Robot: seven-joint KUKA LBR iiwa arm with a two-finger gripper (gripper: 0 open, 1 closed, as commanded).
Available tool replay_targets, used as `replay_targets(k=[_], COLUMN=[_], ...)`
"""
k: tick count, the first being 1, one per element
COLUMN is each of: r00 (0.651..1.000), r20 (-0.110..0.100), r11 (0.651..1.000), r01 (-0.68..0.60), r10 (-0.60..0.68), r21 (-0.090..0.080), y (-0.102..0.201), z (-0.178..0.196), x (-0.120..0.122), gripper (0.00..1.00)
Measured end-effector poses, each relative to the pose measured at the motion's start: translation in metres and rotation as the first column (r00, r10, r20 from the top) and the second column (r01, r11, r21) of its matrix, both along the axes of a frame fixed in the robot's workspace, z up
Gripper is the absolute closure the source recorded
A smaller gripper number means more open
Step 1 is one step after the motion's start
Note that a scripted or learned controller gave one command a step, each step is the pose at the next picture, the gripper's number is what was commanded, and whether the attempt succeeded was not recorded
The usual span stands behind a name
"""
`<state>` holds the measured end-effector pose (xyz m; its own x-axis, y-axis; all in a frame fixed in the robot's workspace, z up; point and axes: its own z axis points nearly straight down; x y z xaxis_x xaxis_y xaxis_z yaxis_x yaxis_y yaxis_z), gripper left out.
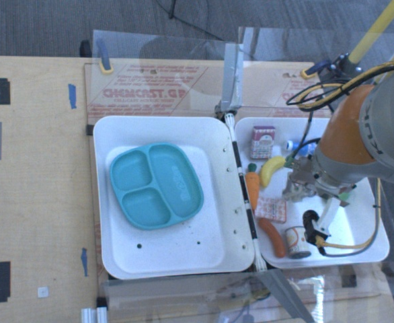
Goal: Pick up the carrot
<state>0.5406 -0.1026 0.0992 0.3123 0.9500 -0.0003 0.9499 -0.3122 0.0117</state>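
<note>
The carrot (252, 190) is orange with a green top and lies lengthwise along the left wall of the right bin (378, 237). My gripper (296, 186) hangs over the middle of that bin, a short way right of the carrot and just right of a yellow banana (271, 167). The grey wrist and orange band (345, 136) cover the gripper from above.
Also in the right bin are a small pink carton (262, 141), a printed packet (272, 210), a red sausage (271, 237) and a small can (296, 241). The left bin (116, 247) holds a blue divided plate (156, 185). Cables run from the wrist over the bin's right side.
</note>
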Motion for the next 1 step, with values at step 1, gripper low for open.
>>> replay_targets(k=[1], r00=[0.993], r20=[-0.013], r11=[0.993], r01=[0.120], r10=[-0.120], r21=[0.004], y=[0.0804], z=[0.0849], x=[0.0031], gripper=[1.00])
